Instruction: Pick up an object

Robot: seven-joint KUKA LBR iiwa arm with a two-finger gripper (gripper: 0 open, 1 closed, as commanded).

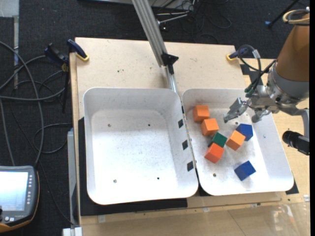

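Hovering over the right bin [275,178], end effector [244,113] has fingers spread, gripping nothing; orange blocks [210,127], blue blocks [244,170] and a green block [218,139] lie below.

The gripper [244,113] hangs with fingers spread above the right bin [275,151], just far of its scattered blocks [216,140].

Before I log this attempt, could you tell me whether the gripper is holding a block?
No. The gripper hangs above the right bin with nothing between its fingers, and the blocks, such as the nearest orange block, lie on the bin floor.
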